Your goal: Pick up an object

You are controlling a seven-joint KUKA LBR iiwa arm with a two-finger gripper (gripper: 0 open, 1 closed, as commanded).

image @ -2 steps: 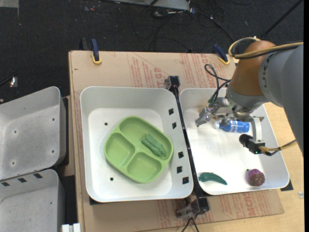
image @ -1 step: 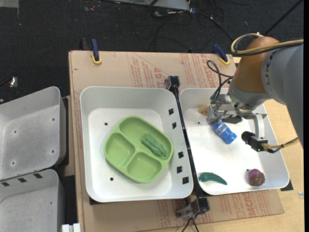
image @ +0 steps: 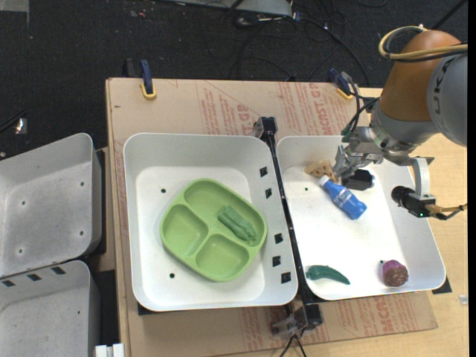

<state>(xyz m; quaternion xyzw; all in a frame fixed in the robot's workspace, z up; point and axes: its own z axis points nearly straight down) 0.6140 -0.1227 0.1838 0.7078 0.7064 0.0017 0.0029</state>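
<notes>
My gripper [image: 348,168] hangs low over the back of the right bin [image: 416,233], just above the cap end of a blue bottle [image: 344,199] that lies on the bin floor. A small tan object [image: 320,169] sits right beside the gripper on its left. A dark green pepper [image: 327,274] lies near the bin's front edge. A dark red, roundish item [image: 395,273] rests in the front right corner. I see nothing lifted off the floor.
The left bin [image: 149,199] holds a green divided plate [image: 195,233] with a green vegetable [image: 238,223] in one compartment. A black divider with clips [image: 281,222] runs between the bins. A black cabled part [image: 407,198] hangs at the arm's right.
</notes>
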